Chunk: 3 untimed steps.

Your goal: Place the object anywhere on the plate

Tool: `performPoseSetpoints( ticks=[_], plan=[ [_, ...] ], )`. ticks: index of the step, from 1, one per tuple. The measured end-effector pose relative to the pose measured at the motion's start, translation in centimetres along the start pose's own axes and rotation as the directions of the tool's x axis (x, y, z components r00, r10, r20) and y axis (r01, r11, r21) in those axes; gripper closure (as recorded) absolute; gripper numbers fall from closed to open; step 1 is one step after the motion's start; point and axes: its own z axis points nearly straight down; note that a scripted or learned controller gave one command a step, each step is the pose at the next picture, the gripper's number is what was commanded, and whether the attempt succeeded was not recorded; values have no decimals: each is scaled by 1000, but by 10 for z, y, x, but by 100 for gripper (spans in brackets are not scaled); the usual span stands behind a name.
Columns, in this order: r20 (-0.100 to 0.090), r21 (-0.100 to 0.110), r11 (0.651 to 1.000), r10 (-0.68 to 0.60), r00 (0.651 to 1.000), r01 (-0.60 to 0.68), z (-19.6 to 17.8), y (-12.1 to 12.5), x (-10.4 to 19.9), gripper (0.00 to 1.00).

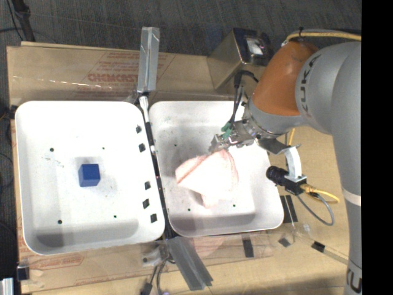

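Behind the bins we read faint red "CHEMCAST" point(112, 77) on cardboard; whether the gripper point(226, 139) grips the pink plate point(209, 174), we cannot tell.

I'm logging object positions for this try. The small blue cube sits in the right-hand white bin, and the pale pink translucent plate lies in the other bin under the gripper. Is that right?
Not quite: the bins are swapped. In the camera view the small blue cube sits in the left white bin, apart from the arm. The pale pink translucent plate lies in the right white bin, with the gripper above its upper edge.
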Motion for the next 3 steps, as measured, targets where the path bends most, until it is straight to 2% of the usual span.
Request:
performPoseSetpoints(
  ticks=[1, 2, 3],
  plan=[
    [0, 0, 1000, -6, 1000, 6, -38, 1, 0, 100],
    [1, 0, 916, -402, 916, 402, -47, 23, 48, 100],
    [1, 0, 682, -731, 682, 731, -51, 44, 87, 100]
  ],
)
